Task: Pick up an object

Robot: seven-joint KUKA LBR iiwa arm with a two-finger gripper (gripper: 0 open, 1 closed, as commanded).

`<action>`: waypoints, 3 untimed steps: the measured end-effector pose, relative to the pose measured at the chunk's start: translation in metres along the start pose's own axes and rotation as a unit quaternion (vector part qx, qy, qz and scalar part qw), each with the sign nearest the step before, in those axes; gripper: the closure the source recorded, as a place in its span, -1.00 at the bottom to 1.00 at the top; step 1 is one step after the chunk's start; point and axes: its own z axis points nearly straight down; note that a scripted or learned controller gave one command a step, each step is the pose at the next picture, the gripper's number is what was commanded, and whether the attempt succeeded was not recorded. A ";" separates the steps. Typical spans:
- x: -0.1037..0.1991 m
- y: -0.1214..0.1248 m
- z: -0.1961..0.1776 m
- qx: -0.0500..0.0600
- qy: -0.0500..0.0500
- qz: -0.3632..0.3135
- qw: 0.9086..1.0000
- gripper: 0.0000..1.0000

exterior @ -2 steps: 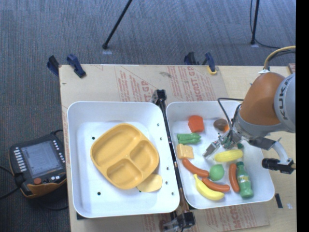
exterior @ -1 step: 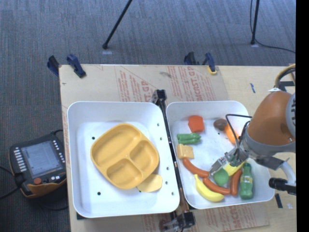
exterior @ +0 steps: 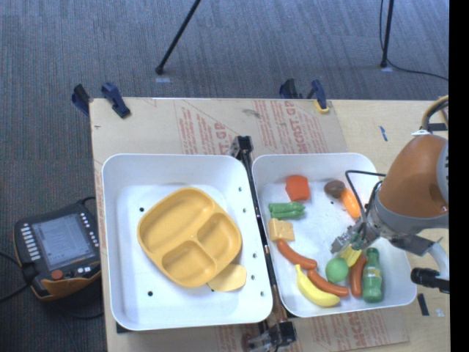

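While a handheld control pad [exterior: 57,249] lies on the grey carpet at nine o'clock of the bench, the left bin [exterior: 117,196] holds a yellow divided plate [exterior: 189,236], tilted, with a small yellow disc [exterior: 232,278] tucked against its five o'clock edge. Blue clamps [exterior: 115,98] grip the bench's far edge at eleven and one o'clock. The right bin [exterior: 308,161] holds toy food: an orange block [exterior: 297,187] at twelve o'clock, a green bean pod [exterior: 286,210] and a yellow cheese wedge [exterior: 281,230] toward nine o'clock, a brown piece [exterior: 335,189] and a carrot [exterior: 351,203] toward one o'clock. Lower down lie a sausage [exterior: 295,254], a banana [exterior: 316,289] at six o'clock, a second sausage [exterior: 327,283] just beside it, a green ball [exterior: 336,270], a red-orange stick [exterior: 357,275] and a green bottle [exterior: 372,276] at four o'clock. The gripper [exterior: 351,242] hangs over the bin's three o'clock side, its tip just above the green ball and a small yellow piece [exterior: 352,255]. Whether the jaws are open or closed, I cannot tell.
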 end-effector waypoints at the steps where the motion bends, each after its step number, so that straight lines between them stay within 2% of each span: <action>1: 0.000 0.000 0.000 0.000 0.000 0.000 1.000 -1.00; 2: 0.058 0.007 0.010 0.001 0.000 -0.178 0.984 -1.00; 3: 0.058 0.007 0.001 0.001 0.001 -0.176 0.984 1.00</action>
